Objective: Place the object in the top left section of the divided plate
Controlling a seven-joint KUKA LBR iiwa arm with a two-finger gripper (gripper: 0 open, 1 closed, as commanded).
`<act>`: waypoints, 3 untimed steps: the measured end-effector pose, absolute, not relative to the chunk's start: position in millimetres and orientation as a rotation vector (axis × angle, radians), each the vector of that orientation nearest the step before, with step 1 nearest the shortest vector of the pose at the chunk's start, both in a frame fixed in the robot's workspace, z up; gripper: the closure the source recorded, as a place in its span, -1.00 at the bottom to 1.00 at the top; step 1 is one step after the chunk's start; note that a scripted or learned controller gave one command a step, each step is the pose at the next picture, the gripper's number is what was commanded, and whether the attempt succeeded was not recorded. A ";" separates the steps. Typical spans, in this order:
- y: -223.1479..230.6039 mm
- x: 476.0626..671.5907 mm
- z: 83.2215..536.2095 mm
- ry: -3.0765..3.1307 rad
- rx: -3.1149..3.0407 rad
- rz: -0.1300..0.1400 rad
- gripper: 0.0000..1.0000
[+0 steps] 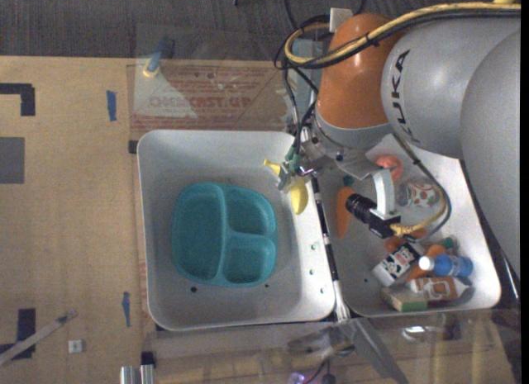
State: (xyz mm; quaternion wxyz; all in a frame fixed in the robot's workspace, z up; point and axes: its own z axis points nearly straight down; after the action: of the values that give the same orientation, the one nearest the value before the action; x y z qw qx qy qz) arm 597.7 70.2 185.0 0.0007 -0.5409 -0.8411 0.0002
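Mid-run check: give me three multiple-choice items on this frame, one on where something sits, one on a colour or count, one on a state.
1. Where is the plate?
A. left bin
B. right bin
C. on the bare bench

2. How many sections does the plate have?
A. two
B. three
C. five

3. What lies in the plate's sections?
A. a banana
B. a carrot
C. nothing yet

Answers:
1 A: the teal plate lies flat in the left bin.
2 B: raised ridges split it into one large section and two smaller ones.
3 C: all sections show bare teal; the banana is by the left bin's right wall under the gripper, and the carrot is in the right bin.
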 end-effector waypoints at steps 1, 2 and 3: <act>69.5 597.8 184.9 -2.640 -1.700 0.000 -1.00; 108.7 495.5 91.8 -2.780 -1.489 -0.016 -1.00; 145.2 533.3 92.4 -2.848 -1.379 0.002 -1.00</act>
State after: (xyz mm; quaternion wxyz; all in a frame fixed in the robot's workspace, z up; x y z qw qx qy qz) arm 533.3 145.2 92.4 -0.0112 -0.4358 -0.9000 0.0007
